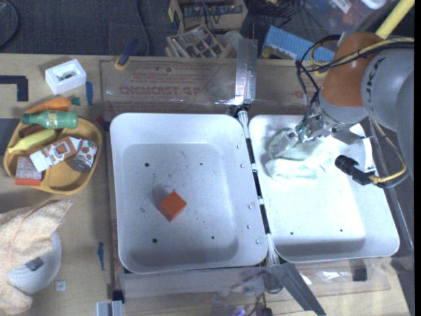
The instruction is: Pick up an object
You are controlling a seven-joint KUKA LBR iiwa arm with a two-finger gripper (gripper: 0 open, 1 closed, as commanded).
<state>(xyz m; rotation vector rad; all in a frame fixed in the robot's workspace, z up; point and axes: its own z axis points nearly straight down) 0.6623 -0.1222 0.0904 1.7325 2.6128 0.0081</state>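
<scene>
An orange cube [172, 205] lies in the left bin [131, 143], a little left of its middle. In the right bin [342, 242], a pale crumpled thing [297, 168], like thin cloth or plastic, rests in the far left part. My gripper [297, 137] reaches down from the right onto the far edge of that pale thing and seems to touch it. The grey wrist with its orange band [347, 71] rises above the bin's far right corner. The gripper's tip blends with the pale material, so any hold on it is unclear.
A yellow bowl [72, 180] of toy food and packets stands left of the bins, with a white box [66, 76] behind it and a beige cloth [29, 232] in front. A metal divider [246, 78] and clutter lie beyond the bins' far rims.
</scene>
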